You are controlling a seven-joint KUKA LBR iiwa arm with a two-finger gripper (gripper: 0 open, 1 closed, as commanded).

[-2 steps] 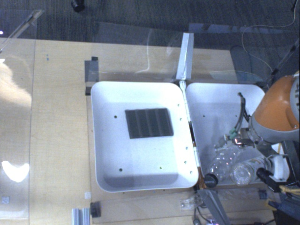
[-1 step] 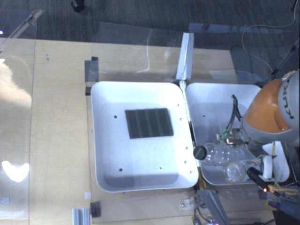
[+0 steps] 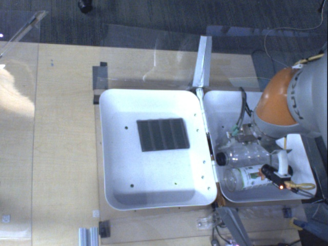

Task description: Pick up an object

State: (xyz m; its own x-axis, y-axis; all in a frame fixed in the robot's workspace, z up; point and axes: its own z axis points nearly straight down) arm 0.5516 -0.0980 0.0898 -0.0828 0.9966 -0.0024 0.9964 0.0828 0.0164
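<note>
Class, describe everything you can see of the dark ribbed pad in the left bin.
The dark ribbed pad is a flat, dark grey rectangle with lengthwise ridges, looking like rubber or foam. It lies flat on the floor of the left bin, near the middle, slightly skewed to the bin's walls. Nothing touches it but the bin floor.

A pale wooden bench (image 3: 56,152) stands on dark, possibly carpeted, floor (image 3: 154,4).

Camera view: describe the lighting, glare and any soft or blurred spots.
Camera view: even overhead light; bright glare washes out the bench at the left edge; a soft shadow sits along the left bin near its lower wall; the clear bottles in the right bin look hazy, and the arm above them is slightly soft.
</note>
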